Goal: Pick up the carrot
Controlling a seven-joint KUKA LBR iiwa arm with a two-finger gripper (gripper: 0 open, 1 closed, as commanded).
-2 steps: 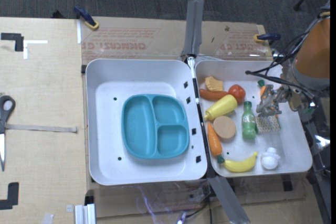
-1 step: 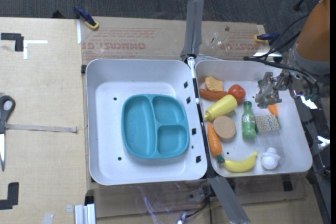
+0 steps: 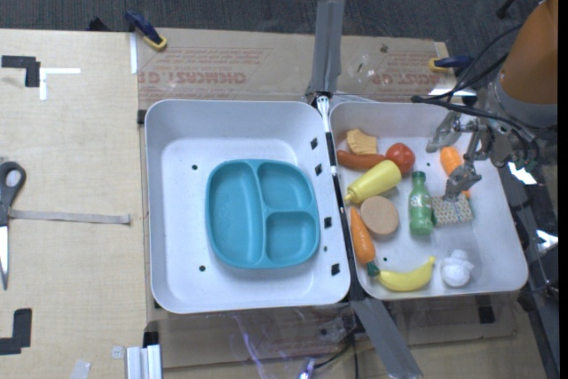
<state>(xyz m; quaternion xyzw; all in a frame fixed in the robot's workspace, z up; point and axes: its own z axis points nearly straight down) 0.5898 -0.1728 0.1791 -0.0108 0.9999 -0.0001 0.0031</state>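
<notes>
two white bins sit side by side; the carrot (image 3: 361,236) lies in the right bin (image 3: 497,266) by its left wall, long axis near-vertical in view, green tip toward the banana (image 3: 406,277); the pincer (image 3: 453,157) hangs spread apart, empty, well apart from it.

I see the carrot (image 3: 361,237) lying flat in the right bin, close along its left wall. It is orange and tapered, with a small green tip pointing toward the near edge. Its length runs roughly front to back, slightly slanted. It appears intact.
</notes>
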